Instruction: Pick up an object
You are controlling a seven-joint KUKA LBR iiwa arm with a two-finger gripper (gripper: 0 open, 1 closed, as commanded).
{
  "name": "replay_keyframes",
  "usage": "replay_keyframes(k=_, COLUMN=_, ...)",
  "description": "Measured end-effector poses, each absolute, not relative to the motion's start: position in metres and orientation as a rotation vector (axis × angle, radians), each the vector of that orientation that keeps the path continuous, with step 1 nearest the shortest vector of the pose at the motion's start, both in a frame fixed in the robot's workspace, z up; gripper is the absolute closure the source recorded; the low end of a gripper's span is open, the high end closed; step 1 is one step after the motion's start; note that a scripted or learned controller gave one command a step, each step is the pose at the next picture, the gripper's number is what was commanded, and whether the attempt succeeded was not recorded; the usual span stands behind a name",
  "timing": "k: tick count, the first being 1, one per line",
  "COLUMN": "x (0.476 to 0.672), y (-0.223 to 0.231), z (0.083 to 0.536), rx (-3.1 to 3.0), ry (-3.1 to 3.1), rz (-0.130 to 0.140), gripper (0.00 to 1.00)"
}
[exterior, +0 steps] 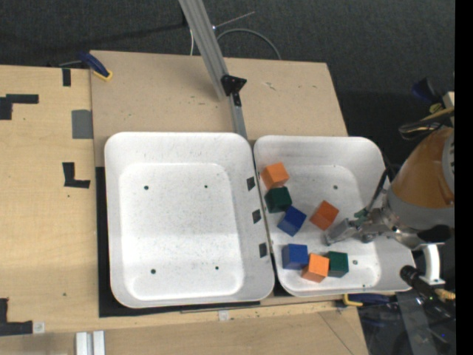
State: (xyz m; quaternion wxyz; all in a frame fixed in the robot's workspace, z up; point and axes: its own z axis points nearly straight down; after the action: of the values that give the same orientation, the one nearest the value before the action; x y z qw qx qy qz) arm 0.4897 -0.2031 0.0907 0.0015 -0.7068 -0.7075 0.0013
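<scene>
Camera view puts the end effector [336, 233], finger spread unreadable, just beside the small orange wooden-looking cube [324, 215] in the right white bin [369, 152]; likely light, rigid, best pinched across flat opposite faces.

Both bins, the left bin [181, 220] and the right bin [347, 154], are looking like thin moulded white plastic, smooth with a soft sheen, and a fine dark speckling is dulling their floors. The bench top [162, 87] is showing as matt, pale wood-like board. The slanted bar [203, 32] crossing it is appearing as brushed, light grey metal. The blocks in the right bin, such as an orange cube [276, 174] and a blue cube [294, 255], are reading as matt, evenly coloured, smooth-faced solids. The arm's orange band [429, 172] is looking smooth and slightly glossy, and the gripper [341, 231] is appearing as dull grey metal.
</scene>
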Motion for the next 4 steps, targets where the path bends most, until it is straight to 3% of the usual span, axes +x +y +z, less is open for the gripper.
replay_keyframes(k=1, x=0.49, y=-0.202, z=0.101, rx=-2.217, ry=-2.22, rz=0.002, gripper=1.0)
replay_keyframes(k=3, x=0.498, y=-0.204, z=0.198, rx=-2.223, ry=-2.226, rz=-0.003, gripper=1.0)
replay_keyframes(k=4, x=0.505, y=-0.151, z=0.213, rx=-2.213, ry=-2.228, rz=-0.003, gripper=1.0)
